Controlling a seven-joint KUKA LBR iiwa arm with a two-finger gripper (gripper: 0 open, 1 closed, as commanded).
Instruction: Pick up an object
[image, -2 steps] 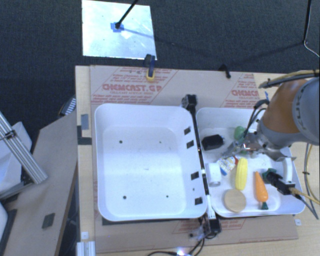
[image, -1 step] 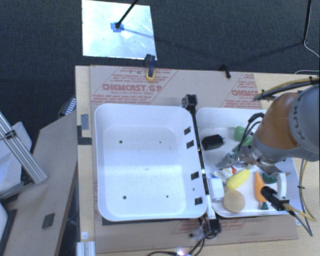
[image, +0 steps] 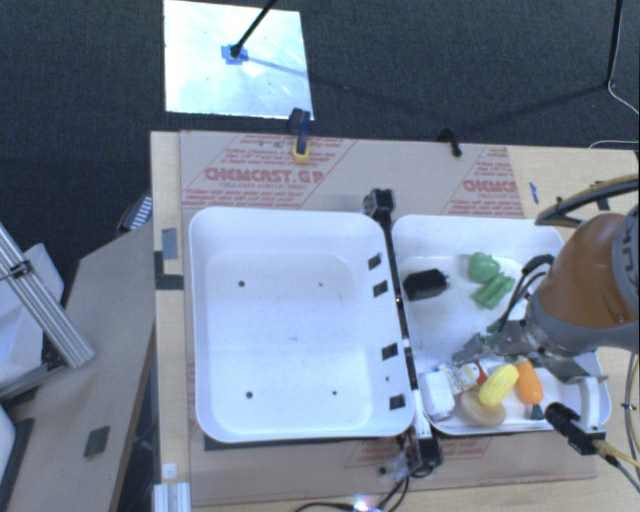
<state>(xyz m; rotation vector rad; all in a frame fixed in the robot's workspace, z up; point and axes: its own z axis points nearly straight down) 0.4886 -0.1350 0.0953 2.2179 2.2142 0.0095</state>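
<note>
White bins (image: 290, 230) hold green (image: 487, 279), yellow (image: 499, 384), orange (image: 528, 385) and black (image: 424, 284) objects.

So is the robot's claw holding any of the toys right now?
It cannot be told. The gripper is low in the right bin, just above the yellow toy and orange toy, with nothing seen between its fingers.

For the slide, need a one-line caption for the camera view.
KUKA arm's end effector low over the right bin, above a yellow object and orange object; green pieces and a black item lie behind.
</note>
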